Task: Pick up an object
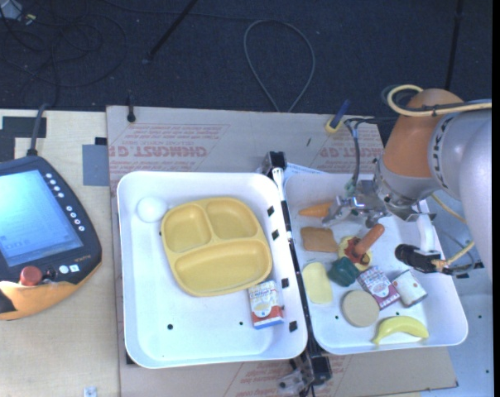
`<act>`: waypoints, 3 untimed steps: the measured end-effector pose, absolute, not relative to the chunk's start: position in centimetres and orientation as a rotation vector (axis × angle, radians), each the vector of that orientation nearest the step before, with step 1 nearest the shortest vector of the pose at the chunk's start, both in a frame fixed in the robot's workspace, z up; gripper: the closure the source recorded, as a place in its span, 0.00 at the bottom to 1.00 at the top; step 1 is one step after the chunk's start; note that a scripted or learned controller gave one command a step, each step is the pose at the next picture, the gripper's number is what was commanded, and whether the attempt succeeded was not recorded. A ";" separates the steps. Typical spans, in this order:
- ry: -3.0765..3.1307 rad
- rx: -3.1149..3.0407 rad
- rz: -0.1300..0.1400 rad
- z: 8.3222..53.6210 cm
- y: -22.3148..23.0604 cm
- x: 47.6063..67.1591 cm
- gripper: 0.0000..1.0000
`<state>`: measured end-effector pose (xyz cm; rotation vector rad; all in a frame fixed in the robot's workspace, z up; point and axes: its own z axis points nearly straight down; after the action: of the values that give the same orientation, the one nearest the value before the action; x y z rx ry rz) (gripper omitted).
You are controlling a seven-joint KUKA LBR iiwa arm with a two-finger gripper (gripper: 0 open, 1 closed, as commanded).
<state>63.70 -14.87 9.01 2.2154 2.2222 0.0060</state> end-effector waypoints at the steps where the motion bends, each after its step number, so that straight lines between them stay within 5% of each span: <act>1: 2.220 2.220 0.006 9.0 -17.7 59.6 0.00; 2: 2.218 2.226 0.001 9.7 -17.9 59.5 1.00; 3: 2.221 2.228 -0.004 17.2 -17.1 54.3 1.00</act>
<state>54.34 -17.09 17.22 2.2281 2.2212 -0.0037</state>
